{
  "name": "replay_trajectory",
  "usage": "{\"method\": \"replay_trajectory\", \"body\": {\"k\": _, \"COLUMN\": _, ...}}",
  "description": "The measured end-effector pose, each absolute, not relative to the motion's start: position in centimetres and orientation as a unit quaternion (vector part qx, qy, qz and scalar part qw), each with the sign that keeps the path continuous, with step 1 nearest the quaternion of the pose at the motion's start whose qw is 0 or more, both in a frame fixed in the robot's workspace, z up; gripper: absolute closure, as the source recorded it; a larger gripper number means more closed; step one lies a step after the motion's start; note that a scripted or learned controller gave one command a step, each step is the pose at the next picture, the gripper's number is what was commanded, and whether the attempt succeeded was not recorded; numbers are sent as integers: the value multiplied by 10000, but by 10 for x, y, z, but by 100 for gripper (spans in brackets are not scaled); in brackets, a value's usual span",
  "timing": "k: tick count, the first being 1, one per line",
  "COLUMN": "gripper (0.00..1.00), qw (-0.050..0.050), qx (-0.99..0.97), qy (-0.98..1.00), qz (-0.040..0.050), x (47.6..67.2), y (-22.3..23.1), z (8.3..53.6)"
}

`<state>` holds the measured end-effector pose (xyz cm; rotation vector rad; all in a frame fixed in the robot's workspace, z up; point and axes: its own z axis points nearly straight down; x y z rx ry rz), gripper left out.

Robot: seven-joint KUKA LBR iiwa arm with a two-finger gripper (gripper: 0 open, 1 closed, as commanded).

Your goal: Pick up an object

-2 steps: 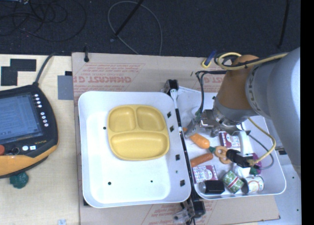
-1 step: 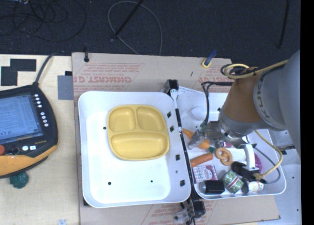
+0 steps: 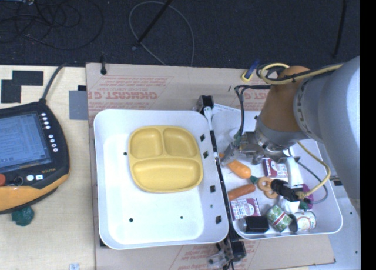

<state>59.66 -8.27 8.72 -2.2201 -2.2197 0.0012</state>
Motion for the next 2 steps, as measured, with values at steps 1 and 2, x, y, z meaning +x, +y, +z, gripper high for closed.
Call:
{"method": "replay_trajectory", "body": {"k": 1, "gripper": 0, "qw": 16, "qx": -7071, "qy": -7071, "qz": 8, "x": 571, "y": -92, "z": 87}}
{"method": "replay_trajectory", "body": {"k": 2, "gripper": 0, "qw": 12, "qx": -7061, "qy": -7081, "qz": 7, "x": 601, "y": -100, "z": 87}}
